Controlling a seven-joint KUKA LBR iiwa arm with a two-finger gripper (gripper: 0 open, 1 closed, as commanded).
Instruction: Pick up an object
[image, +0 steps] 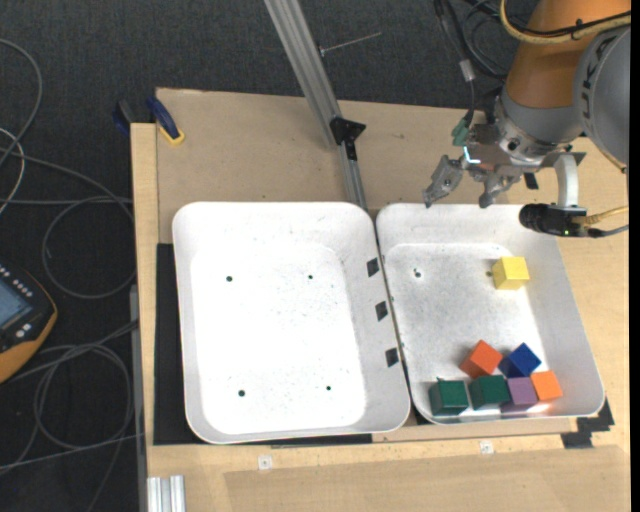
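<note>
My gripper (462, 192) hangs above the back rim of the right bin (440, 300), its two fingers spread apart with nothing between them. A yellow cube (510, 272) lies alone in the right bin's back right part, below and to the right of the gripper. Several cubes cluster at that bin's front right: an orange one (484, 357), a blue one (522, 360), another orange one (546, 385), a purple one (521, 391), and two dark green ones (489, 390) (450, 396).
The left bin (270, 320) sits beside the right one, with black clips (380, 310) between them. A slanted metal rod (320, 90) crosses the bench behind the bins. A black camera unit (552, 217) sticks out at the right bin's back right corner.
</note>
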